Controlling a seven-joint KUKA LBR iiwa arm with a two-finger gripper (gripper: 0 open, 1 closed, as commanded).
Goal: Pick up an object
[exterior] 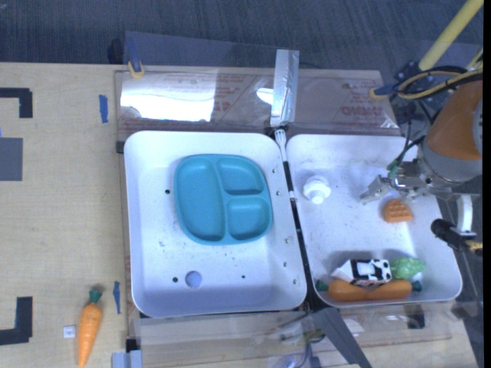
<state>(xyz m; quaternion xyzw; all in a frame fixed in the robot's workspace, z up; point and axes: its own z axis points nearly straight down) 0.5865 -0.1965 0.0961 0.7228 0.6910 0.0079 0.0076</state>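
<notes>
The orange biscuit-like object (397,211) lies in the right bin (441,291) just below the gripper (377,191), whose fingers look spread, so a descent slightly off could nudge it away; the left bin (146,228) holds a blue divided plate (222,198), the right also a carrot (364,289), toy cow (370,269), white cup (315,189).

Pale wooden bench (54,228), dark grey carpet floor (230,6), blue tape marks (103,107)

- Two white bins: left bin (146,205) and right bin (337,228).
- One blue plate (222,198).
- Two toy carrots: one (90,328), another (368,290).
- One toy cow (370,269).
- One white cup (315,189).
- One orange cookie (397,211).
- One green leafy toy (406,267).
</notes>
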